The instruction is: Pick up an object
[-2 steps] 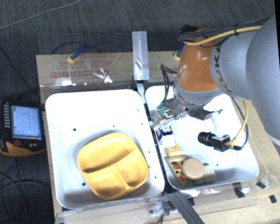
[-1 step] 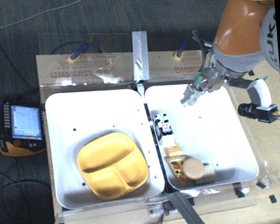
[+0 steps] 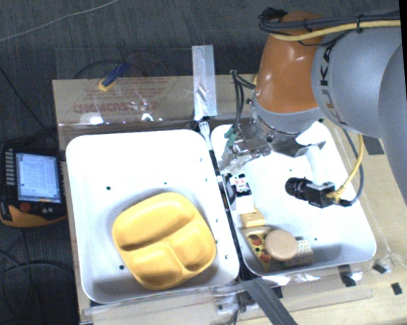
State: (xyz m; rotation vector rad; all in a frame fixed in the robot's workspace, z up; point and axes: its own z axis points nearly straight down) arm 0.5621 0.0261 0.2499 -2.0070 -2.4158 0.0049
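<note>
My gripper (image 3: 233, 164) hangs over the right bin's (image 3: 353, 251) left edge; I cannot tell how my fingers stand. The yellow tray (image 3: 164, 239) lies in the left bin (image 3: 91, 168), its long axis running upper-left to lower-right.

From my seat, both white bins (image 3: 138, 146) look like smooth, faintly glossy moulded plastic. The yellow divided tray (image 3: 164, 238) in the left one is glossy plastic too. I read the arm's orange band (image 3: 287, 69) as satin-painted shell, the grey casing (image 3: 366, 73) smooth. The bench (image 3: 98, 96) looks like bare matt wood; the floor (image 3: 11, 69) is dark, rough carpet.
</note>
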